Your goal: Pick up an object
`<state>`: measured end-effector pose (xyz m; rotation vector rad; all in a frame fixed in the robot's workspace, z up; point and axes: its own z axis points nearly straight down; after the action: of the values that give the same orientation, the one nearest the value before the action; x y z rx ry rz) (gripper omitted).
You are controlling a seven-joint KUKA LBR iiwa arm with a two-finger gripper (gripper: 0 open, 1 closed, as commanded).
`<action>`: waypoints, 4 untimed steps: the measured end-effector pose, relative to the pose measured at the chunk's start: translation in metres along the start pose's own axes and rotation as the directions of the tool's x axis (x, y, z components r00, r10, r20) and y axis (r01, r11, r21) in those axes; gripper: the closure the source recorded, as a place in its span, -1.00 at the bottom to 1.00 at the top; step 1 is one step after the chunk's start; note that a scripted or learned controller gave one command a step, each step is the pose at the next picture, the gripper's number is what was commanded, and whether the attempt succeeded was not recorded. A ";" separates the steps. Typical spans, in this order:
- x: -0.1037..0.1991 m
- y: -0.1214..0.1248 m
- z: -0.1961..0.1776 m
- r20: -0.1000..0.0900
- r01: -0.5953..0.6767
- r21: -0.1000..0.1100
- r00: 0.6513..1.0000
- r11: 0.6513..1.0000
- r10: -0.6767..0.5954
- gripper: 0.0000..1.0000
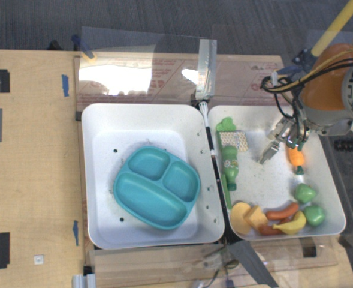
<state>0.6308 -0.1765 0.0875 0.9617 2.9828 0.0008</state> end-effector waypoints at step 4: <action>0.052 -0.097 -0.015 0.017 0.219 -0.002 0.976 0.976 -0.219 1.00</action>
<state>0.5318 -0.2243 0.1023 0.6238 3.0539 -0.0027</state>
